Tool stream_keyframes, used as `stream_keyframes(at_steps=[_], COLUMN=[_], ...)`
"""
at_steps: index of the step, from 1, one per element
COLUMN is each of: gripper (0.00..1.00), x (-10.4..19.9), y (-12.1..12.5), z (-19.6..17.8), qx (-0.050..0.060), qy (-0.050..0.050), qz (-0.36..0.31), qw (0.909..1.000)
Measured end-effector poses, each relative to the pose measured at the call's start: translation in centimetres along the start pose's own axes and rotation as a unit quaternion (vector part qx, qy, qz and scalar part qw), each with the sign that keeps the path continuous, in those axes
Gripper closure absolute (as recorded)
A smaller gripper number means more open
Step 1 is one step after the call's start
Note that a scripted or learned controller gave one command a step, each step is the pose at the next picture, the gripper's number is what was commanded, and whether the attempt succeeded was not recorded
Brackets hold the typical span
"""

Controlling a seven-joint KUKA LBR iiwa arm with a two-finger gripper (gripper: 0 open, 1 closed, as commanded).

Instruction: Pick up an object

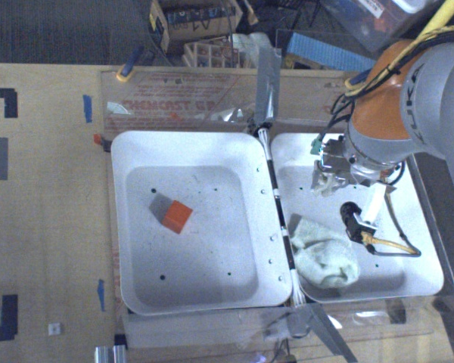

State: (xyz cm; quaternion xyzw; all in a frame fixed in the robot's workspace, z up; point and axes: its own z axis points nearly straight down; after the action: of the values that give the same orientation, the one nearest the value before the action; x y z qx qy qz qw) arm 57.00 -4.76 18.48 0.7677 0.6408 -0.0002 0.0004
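My pincer [327, 178] hangs over the far half of the right bin [422, 225], toward its left side. From this view I cannot tell whether it is released or clenched, and I see nothing held in it. Two things are open to me. The cloth [325, 257] lies in the same bin, almost straight toward the near side from my pincer and close by. It is crumpled into the near-left corner with its left edge against the wall the two bins share. Its heap runs slantwise, from far-left by that wall to near-right. The block [178, 216], small and orange, sits alone on the floor of the left bin [212, 259]. It is well apart from me to the left, beyond the shared wall, and turned at an angle to the bin's sides. I judge the cloth the likelier pick, since it calls for only a short pull toward the near side and then a drop. The thing to watch there is the wall just left of it, so I would aim at the middle of the heap. The block would need a long carry leftward over the wall.
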Motion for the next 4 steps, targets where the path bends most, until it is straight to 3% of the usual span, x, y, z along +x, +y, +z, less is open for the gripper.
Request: stream_keyframes(at_steps=[1, 2, 3, 4], gripper=[1.00, 1.00, 1.00, 1.00], x=[7.2, 10.7, 16.1, 22.4], y=[-0.7, -5.0, -5.1, -6.3], z=[-2.3, -1.9, 2.0, 2.4], qx=[-0.002, 0.001, 0.001, -0.002], qy=[0.000, 0.001, 0.000, 0.000], qz=[-0.176, -0.273, -0.289, -0.328], qw=[0.9844, 0.9619, 0.9573, 0.9448])
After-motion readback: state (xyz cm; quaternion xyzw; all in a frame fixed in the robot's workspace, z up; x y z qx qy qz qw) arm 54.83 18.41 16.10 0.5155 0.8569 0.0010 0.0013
